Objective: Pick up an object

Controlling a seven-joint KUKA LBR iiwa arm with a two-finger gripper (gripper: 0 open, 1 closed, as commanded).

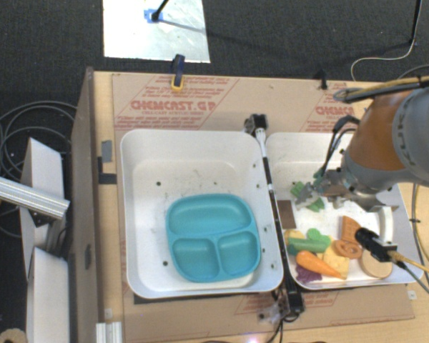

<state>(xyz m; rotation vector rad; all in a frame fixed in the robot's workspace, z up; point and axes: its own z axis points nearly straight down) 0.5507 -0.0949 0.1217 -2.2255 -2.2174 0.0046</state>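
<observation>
I work at a bench (200, 98) topped with brown printed cardboard, standing on dark carpet. A pale sheet (156, 20) lies on the floor beyond it, black cables (14, 131) loop at the left, and a white bracket with a metal rail (28, 195) sits beside the bench.

2 shallow white bins sit side by side. The left bin (193, 152) carries a turquoise divided plate (213, 236) with 3 compartments, lying toward its near half. The right bin (300, 156) holds a jumble of toy food along its near side: an orange carrot (316, 264) lying at a slant with its tip toward the near left, a green pod-like piece (309, 242) with its long axis running left to right just above the carrot, a yellow wedge (336, 261) beside them, a round tan slice (375, 264) at the far right, and a dark brown flat bar (286, 211) near the divider, long axis running away from the camera.

My arm (393, 134) comes in from the right, orange band above the wrist. My jaws (320, 189) are down in the right bin, in among some green leafy pieces (306, 197) that lie just above the rest of the food. My own wrist covers the tips, so I cannot tell how wide they stand, or whether anything is between them.
</observation>
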